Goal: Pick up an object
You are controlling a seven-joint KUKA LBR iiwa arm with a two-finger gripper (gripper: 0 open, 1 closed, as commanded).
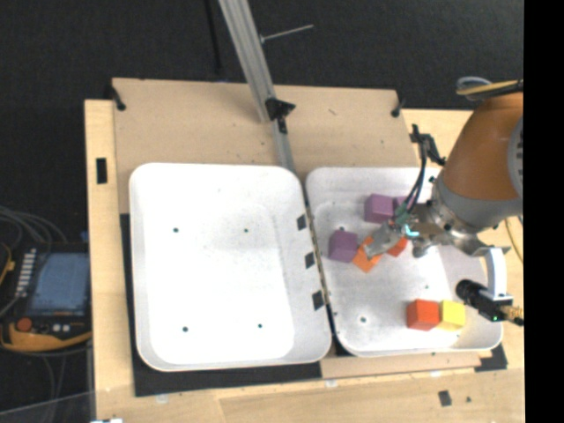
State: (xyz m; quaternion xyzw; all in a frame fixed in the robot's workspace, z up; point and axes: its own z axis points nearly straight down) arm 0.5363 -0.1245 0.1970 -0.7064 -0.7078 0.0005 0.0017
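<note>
No legible txt or labels anywhere.

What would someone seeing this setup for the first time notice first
Most eye-catching is the grey and orange arm reaching in from the right, its gripper low over the right bin beside a small orange piece. Coloured blocks dot that bin: two purple blocks near the gripper, and a red block touching a yellow block toward the front. The left bin is a large white expanse.
</note>
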